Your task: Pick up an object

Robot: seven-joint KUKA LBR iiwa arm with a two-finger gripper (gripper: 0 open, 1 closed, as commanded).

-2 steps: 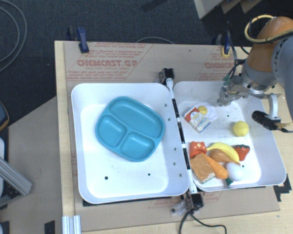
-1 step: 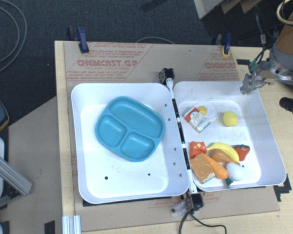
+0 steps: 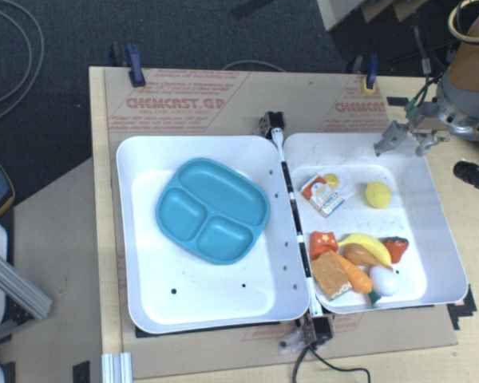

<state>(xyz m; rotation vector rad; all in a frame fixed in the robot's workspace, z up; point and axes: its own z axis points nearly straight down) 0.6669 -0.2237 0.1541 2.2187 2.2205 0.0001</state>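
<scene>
Objects for the pick all sit in the right bin [image 3: 431,214]: your largest cluster, banana [image 3: 367,246], bread slice [image 3: 332,276], carrot [image 3: 353,271] and white egg [image 3: 385,281], crowds the near edge, with a small packet [image 3: 323,194] and a yellow lemon [image 3: 378,195] apart toward the far edge. Beside it, the left bin [image 3: 144,278] carries 1 blue divided plate [image 3: 212,210]. Your gripper [image 3: 407,138] hovers over the right bin's far right corner, fingers apart, holding nothing. Diving into the cluster risks a jammed or double grasp; the round lemon may roll away.
</scene>
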